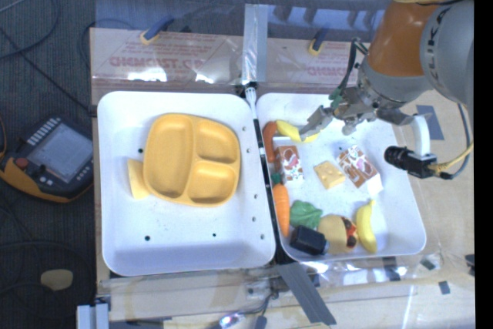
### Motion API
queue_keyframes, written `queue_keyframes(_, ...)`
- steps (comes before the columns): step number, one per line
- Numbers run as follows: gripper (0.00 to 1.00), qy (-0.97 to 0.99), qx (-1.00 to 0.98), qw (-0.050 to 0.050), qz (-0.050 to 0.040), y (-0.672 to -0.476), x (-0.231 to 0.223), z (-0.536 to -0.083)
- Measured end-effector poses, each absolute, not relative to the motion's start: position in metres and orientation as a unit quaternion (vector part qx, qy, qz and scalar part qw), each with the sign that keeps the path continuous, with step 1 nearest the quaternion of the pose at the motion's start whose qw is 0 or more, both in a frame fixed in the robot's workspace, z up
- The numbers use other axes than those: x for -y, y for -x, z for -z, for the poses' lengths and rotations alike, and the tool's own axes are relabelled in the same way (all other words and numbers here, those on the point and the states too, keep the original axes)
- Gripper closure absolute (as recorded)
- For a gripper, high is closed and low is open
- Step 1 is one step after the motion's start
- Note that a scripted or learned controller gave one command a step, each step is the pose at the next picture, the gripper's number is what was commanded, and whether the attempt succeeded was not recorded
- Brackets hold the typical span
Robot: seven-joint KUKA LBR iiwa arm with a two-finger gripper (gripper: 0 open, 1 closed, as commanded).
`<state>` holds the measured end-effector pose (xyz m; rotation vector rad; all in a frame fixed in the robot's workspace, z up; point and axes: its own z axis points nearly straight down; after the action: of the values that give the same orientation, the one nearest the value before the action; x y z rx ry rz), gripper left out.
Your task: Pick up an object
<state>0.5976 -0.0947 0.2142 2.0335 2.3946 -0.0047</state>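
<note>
Right bin [400, 239] crowded; gripper [333, 118] near banana [290, 131]

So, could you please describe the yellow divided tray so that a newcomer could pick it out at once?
Look at the left white bin. The yellow divided tray lies near its middle, with three compartments moulded in. A paler yellow slab touches its left edge, but that piece is flat, far smaller and undivided.

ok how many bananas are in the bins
2, both in the right bin: one banana at the upper left beside the fingers, another banana at the lower right. More may be hidden.
</note>
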Motion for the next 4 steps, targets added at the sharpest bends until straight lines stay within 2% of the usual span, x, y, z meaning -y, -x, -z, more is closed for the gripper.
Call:
queue_keyframes(1, 0.00, -0.626, -0.779, 0.005, -0.0017, -0.632, 0.103, -0.089)
queue_keyframes(2, 0.00, -0.607, -0.795, 0.004, -0.0017, -0.563, 0.114, -0.090)
queue_keyframes(3, 0.00, -0.518, -0.855, 0.000, 0.0002, -0.541, 0.143, -0.103)
queue_keyframes(4, 0.00, -0.568, -0.823, 0.005, -0.0017, -0.614, 0.157, -0.089)
